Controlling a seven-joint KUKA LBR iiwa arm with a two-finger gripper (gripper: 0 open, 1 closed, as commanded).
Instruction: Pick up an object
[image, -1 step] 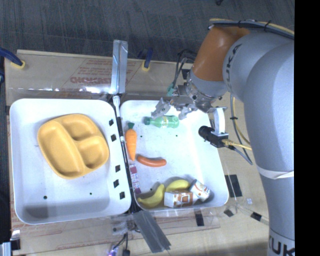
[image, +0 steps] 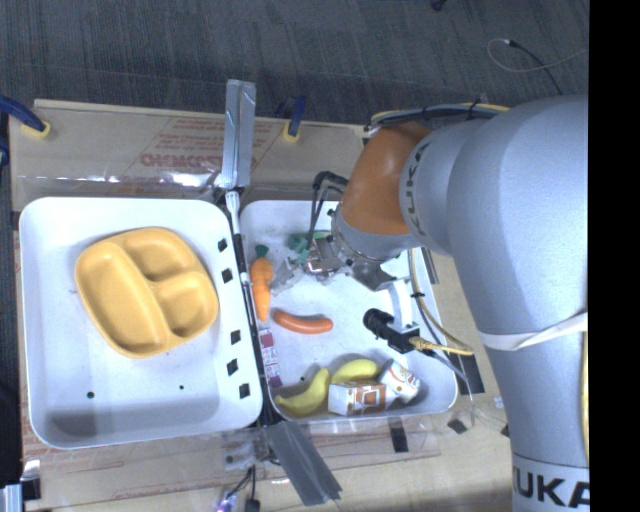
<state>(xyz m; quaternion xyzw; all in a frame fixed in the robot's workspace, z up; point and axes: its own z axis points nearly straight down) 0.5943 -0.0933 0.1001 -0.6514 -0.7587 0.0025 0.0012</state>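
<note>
1. Over right bin (image: 436, 400), upper part: gripper (image: 312, 262) hangs low on arm (image: 500, 220); can't tell how it's set, wrist blocks view.
2. Green item (image: 298, 241) just beside gripper, partly hidden.
3. Carrot (image: 261, 285) along bin's left wall, upright in view, near gripper but apart.
4. Sausage (image: 302, 322) mid-bin, lying flat, below gripper, untouched.
5. Banana (image: 305, 392) at bin's lower edge, touching lemon (image: 355, 371).
6. Carton (image: 358, 398) lies beside banana, w/ white bottle (image: 402, 382) against it at right.
7. Left bin (image: 60, 400): yellow tray (image: 147, 291), three compartments, well apart from arm.
</note>
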